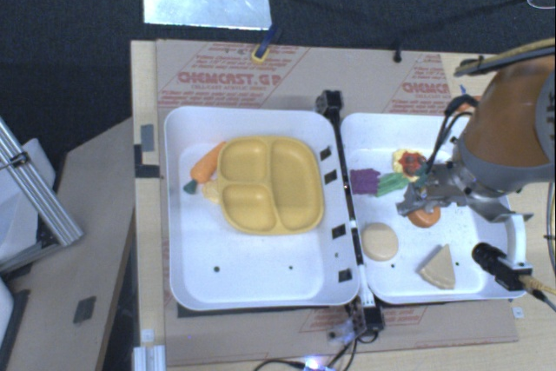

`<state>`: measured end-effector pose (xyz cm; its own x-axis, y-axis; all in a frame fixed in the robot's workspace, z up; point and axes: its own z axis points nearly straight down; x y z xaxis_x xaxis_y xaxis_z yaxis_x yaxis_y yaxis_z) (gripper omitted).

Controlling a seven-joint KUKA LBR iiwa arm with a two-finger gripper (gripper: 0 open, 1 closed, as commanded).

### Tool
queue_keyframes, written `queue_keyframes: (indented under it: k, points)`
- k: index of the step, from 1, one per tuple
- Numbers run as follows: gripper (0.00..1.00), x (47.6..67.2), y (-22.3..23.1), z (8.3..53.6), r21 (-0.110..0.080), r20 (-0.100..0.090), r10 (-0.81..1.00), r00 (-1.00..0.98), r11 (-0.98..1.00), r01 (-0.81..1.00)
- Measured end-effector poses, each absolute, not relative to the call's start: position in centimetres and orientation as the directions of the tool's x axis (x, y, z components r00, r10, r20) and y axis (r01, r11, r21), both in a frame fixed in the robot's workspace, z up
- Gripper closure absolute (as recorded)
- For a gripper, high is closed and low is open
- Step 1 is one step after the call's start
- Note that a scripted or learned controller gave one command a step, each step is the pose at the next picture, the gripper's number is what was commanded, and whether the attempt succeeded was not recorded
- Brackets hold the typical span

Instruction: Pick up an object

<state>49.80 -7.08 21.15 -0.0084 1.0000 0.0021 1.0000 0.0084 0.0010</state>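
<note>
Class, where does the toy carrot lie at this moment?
The carrot lies in the left bin, against the yellow divided plate's upper-left edge, in the camera view.

A robotics lab: 2 white bins [261,291] on a cardboard-covered bench [226,78].

You had two white bins [187,213] before you. The left one held a yellow divided plate [265,184] and an orange carrot [207,162] with a green tip. The right one showed a purple-and-green piece [378,182], an orange disc [425,218], a tan round [380,241] and a tan wedge [439,268].
</note>
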Motion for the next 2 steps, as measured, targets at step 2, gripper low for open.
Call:
queue_keyframes:
  k: [2]
  points:
    - [1.0, 49.2, 2.0, 23.3, 0.003, 0.001, 1.0, -0.008, 0.008, 1.0]
